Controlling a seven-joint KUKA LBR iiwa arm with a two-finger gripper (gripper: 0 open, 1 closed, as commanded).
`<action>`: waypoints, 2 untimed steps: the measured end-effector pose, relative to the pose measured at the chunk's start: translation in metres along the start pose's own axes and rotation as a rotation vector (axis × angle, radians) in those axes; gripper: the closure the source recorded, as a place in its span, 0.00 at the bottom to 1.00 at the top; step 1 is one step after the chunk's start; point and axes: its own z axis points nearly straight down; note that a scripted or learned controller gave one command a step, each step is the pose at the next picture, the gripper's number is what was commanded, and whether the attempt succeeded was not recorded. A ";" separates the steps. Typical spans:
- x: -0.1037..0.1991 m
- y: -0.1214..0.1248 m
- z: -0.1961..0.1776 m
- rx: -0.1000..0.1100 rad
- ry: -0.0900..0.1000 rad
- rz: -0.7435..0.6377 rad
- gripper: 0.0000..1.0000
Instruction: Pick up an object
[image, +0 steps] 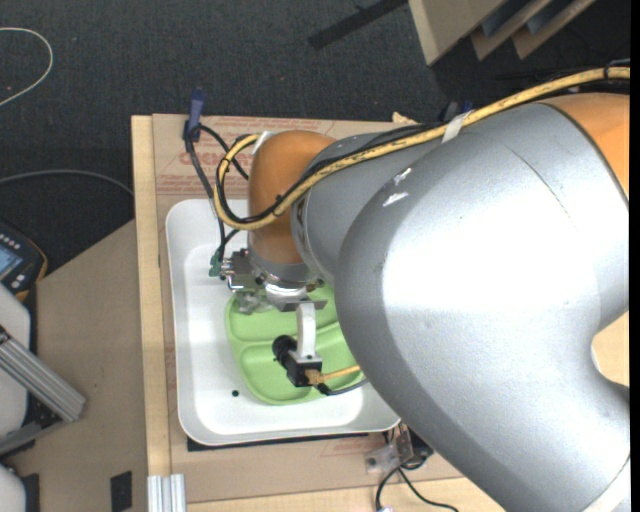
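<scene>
Covering white bin (196, 345), grey arm (480, 300), green tray (252, 372) underneath

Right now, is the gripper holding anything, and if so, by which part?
Cannot tell. The gripper is down over the green tray in the white bin, and the wrist hides any contact.

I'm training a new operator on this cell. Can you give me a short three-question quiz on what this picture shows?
1. True or false: the green dish lies outside the bin.
2. What colour is the bin under the arm? A red, B white, C blue.
3. Fill in: the band above the arm's wrist is ____.

Key: 1 false; 2 B; 3 orange.
</scene>
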 end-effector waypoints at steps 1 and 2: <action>0.019 -0.090 -0.114 -0.008 0.005 -0.008 1.00; 0.017 -0.087 -0.319 -0.022 0.008 -0.006 1.00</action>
